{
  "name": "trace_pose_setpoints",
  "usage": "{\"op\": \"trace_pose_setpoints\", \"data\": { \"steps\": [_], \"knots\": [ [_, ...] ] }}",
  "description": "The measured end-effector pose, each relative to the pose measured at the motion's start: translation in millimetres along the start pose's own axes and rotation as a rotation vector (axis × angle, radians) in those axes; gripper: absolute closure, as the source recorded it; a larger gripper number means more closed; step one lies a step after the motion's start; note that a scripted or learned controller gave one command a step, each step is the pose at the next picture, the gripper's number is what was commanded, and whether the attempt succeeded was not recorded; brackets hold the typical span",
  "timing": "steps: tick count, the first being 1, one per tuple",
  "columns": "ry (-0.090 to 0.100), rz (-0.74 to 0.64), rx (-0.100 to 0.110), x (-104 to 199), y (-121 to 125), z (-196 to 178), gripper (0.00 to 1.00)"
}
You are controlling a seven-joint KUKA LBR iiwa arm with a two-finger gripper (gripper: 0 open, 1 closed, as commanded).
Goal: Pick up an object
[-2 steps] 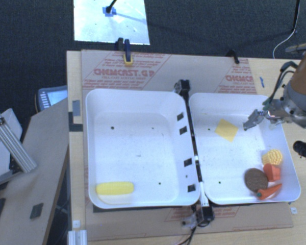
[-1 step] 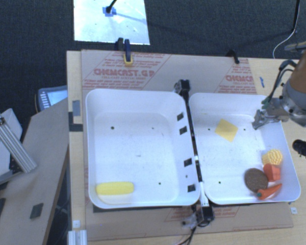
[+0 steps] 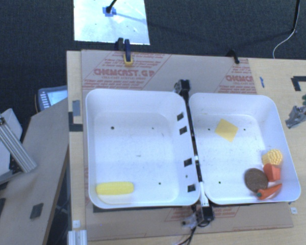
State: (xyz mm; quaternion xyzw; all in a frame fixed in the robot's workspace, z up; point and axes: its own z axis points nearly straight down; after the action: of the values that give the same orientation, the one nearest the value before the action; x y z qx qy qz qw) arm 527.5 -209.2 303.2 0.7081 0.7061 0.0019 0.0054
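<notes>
1. The right bin serves as the landmark; it holds every candidate object but one.
2. A pale yellow flat square lies tilted on the floor of the right bin, toward its far side, well apart from the other pieces.
3. A yellow corn piece sits against the right bin's near-right wall.
4. An orange-red block lies just in front of the corn piece, touching or nearly touching it.
5. A brown round disc lies beside that block, on the side toward the divider between the bins.
6. An orange carrot lies at the right bin's near-right corner, against the disc and the block.
7. The left bin, touching the right bin along the middle seam, holds a yellow oblong piece near its front-left corner.
8. The gripper hangs outside the right bin, just past its right wall near the far corner, over the wooden bench. It is small and partly cut off at the picture's edge, so I cannot tell how its claw stands, and nothing is seen in it.
9. Both bins rest on a brown board printed with red lettering.
</notes>
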Motion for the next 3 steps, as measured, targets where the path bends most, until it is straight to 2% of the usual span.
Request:
{"op": "trace_pose_setpoints", "data": {
  "steps": [1, 2, 3],
  "knots": [
    [0.009, -0.010, 0.016, 63.1, -39.0, 66.2, 1.00],
    [0.004, -0.010, 0.006, 87.9, -40.4, 39.9, 1.00],
    [0.001, 0.000, 0.006, 33.7, -41.0, 12.1, 1.00]
  ]
}}
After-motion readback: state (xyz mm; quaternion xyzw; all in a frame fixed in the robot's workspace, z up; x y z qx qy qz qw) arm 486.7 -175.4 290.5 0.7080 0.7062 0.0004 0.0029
